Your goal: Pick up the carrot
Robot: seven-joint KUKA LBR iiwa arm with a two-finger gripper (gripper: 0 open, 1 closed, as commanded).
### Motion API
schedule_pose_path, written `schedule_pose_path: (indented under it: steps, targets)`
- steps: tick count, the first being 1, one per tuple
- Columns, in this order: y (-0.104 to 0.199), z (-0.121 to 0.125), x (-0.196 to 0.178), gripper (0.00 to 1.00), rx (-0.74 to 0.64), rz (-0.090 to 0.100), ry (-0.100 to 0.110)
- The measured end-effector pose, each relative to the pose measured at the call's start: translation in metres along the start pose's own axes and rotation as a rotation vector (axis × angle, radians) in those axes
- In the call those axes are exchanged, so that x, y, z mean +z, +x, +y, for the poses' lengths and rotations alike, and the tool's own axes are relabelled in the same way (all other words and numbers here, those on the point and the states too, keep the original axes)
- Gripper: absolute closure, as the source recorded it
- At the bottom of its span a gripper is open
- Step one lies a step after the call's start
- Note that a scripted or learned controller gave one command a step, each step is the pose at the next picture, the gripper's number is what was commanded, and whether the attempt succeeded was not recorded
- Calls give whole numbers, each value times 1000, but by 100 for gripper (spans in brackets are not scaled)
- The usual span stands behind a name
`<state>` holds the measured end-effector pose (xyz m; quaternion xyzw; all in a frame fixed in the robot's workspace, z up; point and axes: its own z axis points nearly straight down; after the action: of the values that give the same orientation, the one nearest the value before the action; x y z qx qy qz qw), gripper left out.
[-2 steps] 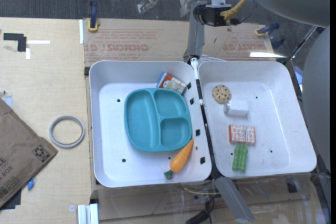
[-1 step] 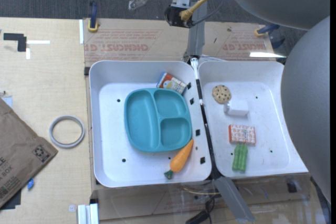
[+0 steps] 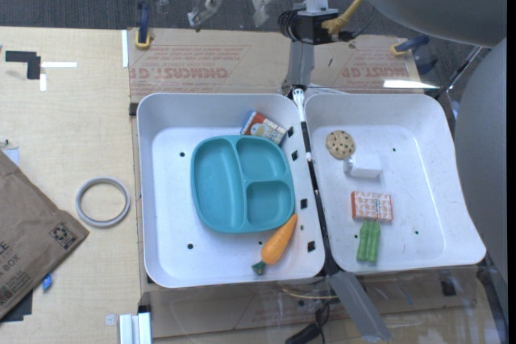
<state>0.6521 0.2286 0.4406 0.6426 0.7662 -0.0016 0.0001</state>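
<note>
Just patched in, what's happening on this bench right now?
The carrot lies untouched in the left bin, just off the near edge of the teal divided plate. The gripper is up beyond the far side of the bins, holding nothing. The right bin has a cookie, a white block, a small carton and a green piece.

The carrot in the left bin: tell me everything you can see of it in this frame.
The carrot is a small orange toy, plastic by its look, with a green stub at its lower left end. It lies flat on the floor of the left bin, slanting up to the right, near the front wall. Its upper end sits against the lower right edge of the teal divided plate. Nothing grips it.
</note>
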Motion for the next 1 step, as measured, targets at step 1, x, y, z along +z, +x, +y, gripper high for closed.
schedule_pose_path:
  steps: [1]
  targets:
    - [-13, 6, 0, 0, -445, 0, -2]
